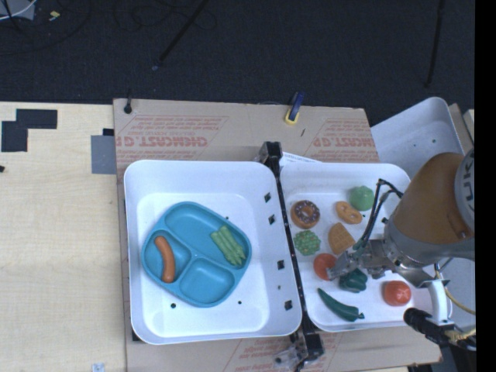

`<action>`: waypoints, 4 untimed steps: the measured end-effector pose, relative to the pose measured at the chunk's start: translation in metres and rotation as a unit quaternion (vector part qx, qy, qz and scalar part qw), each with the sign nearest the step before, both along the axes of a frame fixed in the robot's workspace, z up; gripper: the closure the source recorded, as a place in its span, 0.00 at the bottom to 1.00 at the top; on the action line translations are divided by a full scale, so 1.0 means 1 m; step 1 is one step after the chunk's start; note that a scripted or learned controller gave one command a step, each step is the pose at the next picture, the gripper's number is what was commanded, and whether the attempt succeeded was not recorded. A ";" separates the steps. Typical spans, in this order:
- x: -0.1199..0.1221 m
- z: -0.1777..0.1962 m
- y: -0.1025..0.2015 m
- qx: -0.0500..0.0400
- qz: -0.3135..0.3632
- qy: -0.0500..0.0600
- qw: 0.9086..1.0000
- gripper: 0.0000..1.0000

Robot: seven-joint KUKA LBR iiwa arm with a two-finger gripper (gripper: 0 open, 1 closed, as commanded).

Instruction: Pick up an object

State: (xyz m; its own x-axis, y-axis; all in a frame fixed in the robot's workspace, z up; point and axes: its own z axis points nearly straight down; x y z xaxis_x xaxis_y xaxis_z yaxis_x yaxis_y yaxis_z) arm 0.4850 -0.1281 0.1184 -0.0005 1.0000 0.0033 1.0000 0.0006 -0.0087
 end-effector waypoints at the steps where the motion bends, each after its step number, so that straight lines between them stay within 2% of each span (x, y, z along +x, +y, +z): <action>1: 0.000 -0.033 0.002 -0.001 0.000 -0.002 1.000 0.00; 2: 0.000 -0.020 0.000 -0.001 -0.004 -0.003 1.000 1.00; 3: 0.007 0.039 0.001 -0.002 0.000 -0.005 1.000 1.00; 4: 0.000 0.097 -0.003 -0.002 0.000 -0.005 1.000 1.00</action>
